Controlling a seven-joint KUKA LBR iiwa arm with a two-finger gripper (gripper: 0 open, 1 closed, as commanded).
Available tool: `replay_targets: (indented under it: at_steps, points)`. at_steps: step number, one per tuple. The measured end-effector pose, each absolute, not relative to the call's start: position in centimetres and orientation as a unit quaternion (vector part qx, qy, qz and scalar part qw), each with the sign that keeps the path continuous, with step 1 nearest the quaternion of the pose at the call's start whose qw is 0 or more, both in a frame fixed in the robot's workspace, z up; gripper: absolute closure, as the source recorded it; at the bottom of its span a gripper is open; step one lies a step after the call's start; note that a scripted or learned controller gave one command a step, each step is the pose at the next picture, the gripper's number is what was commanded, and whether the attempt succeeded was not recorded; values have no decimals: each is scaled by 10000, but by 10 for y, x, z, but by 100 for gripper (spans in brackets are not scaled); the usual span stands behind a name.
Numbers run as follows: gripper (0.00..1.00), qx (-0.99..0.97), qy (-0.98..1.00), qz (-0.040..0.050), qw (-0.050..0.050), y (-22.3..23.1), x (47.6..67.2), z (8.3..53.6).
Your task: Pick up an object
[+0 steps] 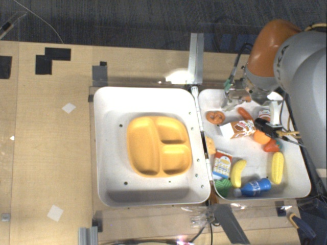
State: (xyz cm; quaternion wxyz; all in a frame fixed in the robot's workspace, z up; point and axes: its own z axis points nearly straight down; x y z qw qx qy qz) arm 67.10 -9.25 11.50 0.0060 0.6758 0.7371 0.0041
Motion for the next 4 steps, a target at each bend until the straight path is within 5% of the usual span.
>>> replay_targets:
  at_steps: [1,2,3,4]
  points:
    - [0,6754,7374,38,56,-92,671,115]
    - [0,7527,6584,61,55,-127,665,93]
    - [0,7264,6872,43,73,-177,647,194]
    - [0,7506,6608,43,32,-158,621,98]
